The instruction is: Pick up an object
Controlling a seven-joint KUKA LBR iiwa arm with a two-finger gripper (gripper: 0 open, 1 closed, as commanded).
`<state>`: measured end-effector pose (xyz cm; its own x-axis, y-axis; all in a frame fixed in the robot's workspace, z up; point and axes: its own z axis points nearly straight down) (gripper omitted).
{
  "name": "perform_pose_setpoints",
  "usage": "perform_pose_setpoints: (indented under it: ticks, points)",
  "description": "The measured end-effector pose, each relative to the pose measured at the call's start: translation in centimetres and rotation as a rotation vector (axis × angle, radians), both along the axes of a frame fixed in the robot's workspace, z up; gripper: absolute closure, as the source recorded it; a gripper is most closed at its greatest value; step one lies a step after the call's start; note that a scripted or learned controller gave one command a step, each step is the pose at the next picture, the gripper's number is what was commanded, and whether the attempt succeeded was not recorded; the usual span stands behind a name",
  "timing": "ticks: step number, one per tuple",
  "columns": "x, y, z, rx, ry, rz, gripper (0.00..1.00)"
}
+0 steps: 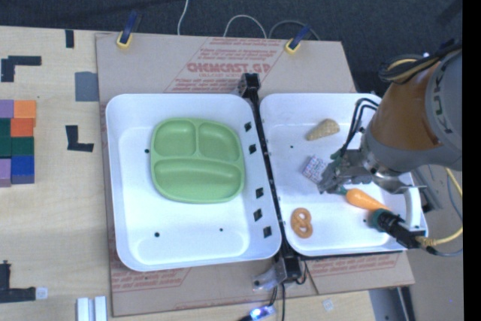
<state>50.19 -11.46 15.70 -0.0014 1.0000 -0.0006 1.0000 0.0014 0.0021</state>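
Observation:
My gripper (333, 178) is low in the right bin (285, 113), near its middle. It stands right beside a small grey patterned object (313, 167), just to that object's right. An orange carrot-shaped piece (363, 198) lies directly right of the gripper, partly under the wrist. A tan wedge-shaped piece (323, 129) rests toward the bin's back. An orange pretzel (302, 222) lies near the front wall. I see nothing lifted off the bin floor.
A green divided plate (198, 161) sits in the left bin (120, 184). A black divider (259, 162) runs between the bins. Coloured blocks (18, 143) are stacked at the bench's far left.

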Motion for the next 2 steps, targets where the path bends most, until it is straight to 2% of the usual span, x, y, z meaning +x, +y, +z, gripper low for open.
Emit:
perform_pose_setpoints:
  ticks: [2]
  points:
    - [-0.6,0.6,10.8,-0.001,-0.001,0.001,1.00]
